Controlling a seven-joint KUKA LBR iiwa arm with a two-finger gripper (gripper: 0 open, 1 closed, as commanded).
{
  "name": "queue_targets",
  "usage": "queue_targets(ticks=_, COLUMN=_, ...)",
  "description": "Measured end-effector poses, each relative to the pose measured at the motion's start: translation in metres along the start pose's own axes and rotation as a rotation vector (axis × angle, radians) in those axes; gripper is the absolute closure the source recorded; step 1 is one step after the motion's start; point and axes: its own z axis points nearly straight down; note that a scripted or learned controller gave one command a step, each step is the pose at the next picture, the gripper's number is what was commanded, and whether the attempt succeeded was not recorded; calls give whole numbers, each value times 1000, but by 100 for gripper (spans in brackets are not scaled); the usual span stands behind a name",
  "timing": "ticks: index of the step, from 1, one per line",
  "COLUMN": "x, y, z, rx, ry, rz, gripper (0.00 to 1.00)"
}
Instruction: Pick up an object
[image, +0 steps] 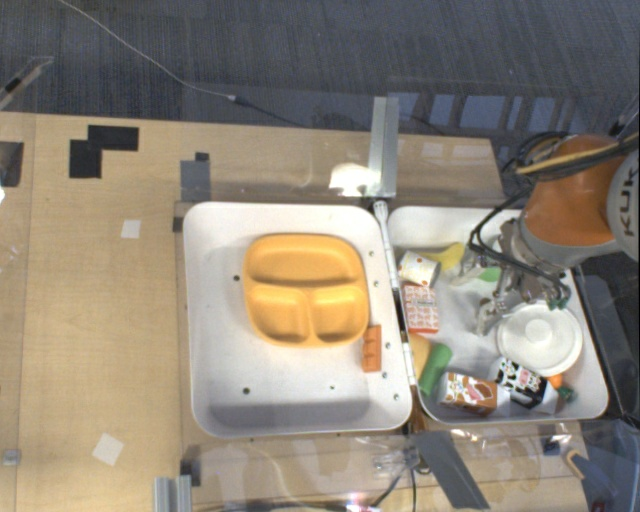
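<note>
Camera view, looking down: the KUKA arm's gripper (497, 312) hangs low in the right-hand bin (596, 395), at the frame's right, among a clutter of small goods. Whether it is released or clenched cannot be told from this angle. It appears to be in the reach-and-descend step, with nothing visibly lifted. Just beside it sits a round white bowl (540, 338), smooth and glossy; to its left lie a red-and-white packet (421, 309), a green cylinder (435, 367) and a brown printed carton (470, 393). The next move calls for closing squarely on one item. An orange sectioned plastic tray (304, 288) rests in the left bin (215, 330).
</note>
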Motion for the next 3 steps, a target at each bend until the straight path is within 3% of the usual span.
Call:
queue_targets(ticks=1, x=-50, y=32, z=2, rx=-3, ry=13, rz=253, gripper=0)
queue_targets(ticks=2, x=-53, y=8, z=-34, rx=-1, ry=4, rz=106, gripper=0)
queue_targets(ticks=3, x=-81, y=46, z=-3, rx=1, ry=9, rz=94, gripper=0)
